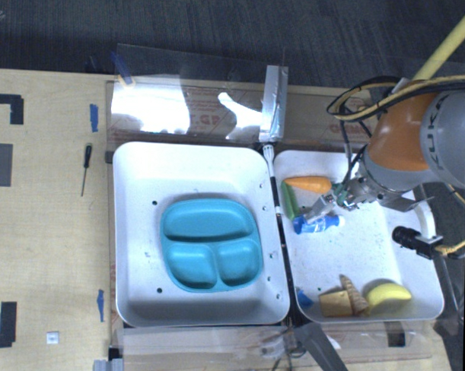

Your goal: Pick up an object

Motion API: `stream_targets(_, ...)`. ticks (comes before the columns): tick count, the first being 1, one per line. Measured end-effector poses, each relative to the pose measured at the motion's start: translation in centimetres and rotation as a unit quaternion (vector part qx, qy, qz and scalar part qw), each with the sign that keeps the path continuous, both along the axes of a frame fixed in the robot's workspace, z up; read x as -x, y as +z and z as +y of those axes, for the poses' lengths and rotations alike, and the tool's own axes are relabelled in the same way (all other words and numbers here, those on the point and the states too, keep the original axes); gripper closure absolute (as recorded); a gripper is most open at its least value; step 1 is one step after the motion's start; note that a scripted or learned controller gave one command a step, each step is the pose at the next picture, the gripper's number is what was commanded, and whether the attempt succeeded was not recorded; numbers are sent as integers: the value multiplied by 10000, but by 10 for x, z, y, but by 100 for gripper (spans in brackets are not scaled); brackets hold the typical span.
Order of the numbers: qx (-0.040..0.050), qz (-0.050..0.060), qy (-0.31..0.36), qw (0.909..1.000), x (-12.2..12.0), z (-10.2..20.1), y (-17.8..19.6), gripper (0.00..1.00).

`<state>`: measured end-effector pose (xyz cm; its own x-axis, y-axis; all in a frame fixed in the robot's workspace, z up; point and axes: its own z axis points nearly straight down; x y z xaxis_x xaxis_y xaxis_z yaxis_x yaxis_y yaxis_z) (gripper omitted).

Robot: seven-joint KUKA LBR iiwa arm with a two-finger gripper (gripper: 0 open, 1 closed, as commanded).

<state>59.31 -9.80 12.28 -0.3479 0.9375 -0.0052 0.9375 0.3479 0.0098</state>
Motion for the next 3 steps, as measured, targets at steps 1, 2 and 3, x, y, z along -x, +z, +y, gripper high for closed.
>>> stream_targets(1,-4,52,-109,9999,-75,-34,-32,0)
stream_targets(2,12,50,-82,10000,-75,-33,-24,100)
stream_targets(3,-15,-17,119,9999,-77,48,69,100)
